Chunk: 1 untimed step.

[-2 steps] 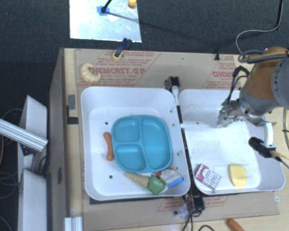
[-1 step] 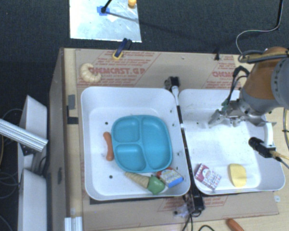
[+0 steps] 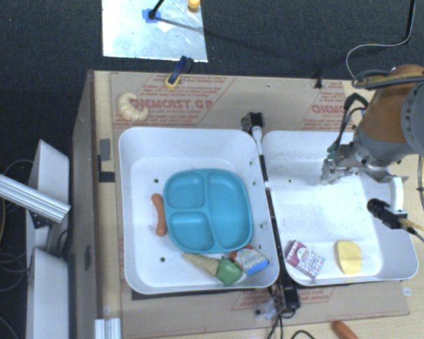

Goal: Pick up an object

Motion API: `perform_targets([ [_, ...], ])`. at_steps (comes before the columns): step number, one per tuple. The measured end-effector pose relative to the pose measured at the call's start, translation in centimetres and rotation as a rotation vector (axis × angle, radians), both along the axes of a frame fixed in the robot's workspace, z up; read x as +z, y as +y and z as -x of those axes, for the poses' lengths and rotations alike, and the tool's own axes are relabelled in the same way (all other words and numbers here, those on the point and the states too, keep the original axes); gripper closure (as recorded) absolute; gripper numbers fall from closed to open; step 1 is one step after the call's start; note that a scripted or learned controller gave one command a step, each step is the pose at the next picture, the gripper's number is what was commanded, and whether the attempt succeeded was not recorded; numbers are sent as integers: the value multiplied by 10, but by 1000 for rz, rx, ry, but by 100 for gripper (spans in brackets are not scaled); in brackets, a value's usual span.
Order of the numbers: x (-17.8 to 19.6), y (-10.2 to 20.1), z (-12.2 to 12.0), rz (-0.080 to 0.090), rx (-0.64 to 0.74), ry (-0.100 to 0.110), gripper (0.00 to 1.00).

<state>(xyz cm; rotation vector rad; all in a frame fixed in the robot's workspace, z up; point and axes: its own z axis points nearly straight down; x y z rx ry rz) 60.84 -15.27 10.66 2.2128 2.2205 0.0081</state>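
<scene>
In the left bin (image 3: 138,189) an orange sausage (image 3: 159,214) lies beside a blue divided plate (image 3: 207,210), the right bin (image 3: 410,260) holds a red-and-white packet (image 3: 304,258) and a yellow block (image 3: 349,256), and above them the gripper (image 3: 333,169) hangs, grasp state impossible to tell.

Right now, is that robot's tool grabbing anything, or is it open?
Tool: over the right bin, near its back wall; whether it is open or closed cannot be told.

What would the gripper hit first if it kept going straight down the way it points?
Probably the bare floor of the right bin. The gripper points down near its back; the packet and yellow block lie nearer the front. Depth is unclear.
</scene>
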Motion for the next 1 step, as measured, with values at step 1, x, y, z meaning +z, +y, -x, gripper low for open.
perform_targets([
  [1,11,24,9,-2,1,7,100],
])
